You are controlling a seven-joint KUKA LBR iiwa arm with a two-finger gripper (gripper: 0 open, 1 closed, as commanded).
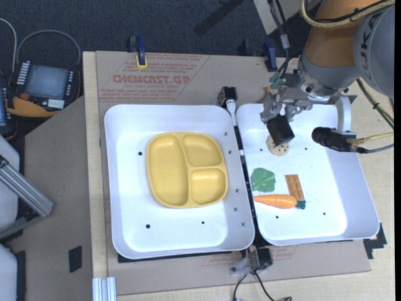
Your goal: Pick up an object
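Observation:
My gripper (279, 132) hangs over the back left part of the right bin (332, 187), directly above a small round tan cookie (278, 147) that peeks out beneath it. Nearer the front of that bin lie a green leafy piece (263, 180), an orange carrot (276, 200) and a brown stick-shaped piece (294, 187). None of these three touches the gripper.
The left bin (125, 168) holds a yellow divided plate (187, 168). A black bar (239, 144) runs along the seam between the bins. A black cylinder (330, 138) juts from the arm over the right bin's back. The bench (156, 74) is brown cardboard.

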